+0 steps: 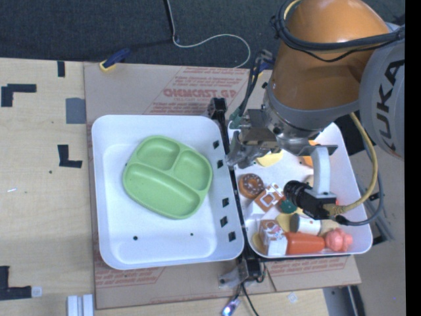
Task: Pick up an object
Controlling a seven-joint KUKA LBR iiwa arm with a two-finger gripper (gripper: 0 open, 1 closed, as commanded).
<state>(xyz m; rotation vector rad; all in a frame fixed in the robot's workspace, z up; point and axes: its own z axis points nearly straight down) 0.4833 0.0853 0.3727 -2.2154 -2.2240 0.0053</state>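
The gripper [253, 151] hangs low over the right bin's [352, 170] upper left corner; whether it grips anything cannot be told. Just below it lies a brown round toy [250, 185], then small toys and an orange bottle [306, 243]. The left bin [108, 176] holds a green tray [168, 176].

A pale green divided plate [168, 176] is seen in a white bin [105, 196]. A brown round biscuit toy [250, 185], a yellow piece [270, 158], a red-orange bottle with a pink cap [319, 242] and a dark teal ball [288, 207] are seen in the other white bin [352, 176]. Brown cardboard [164, 87] with red print is laid beneath.
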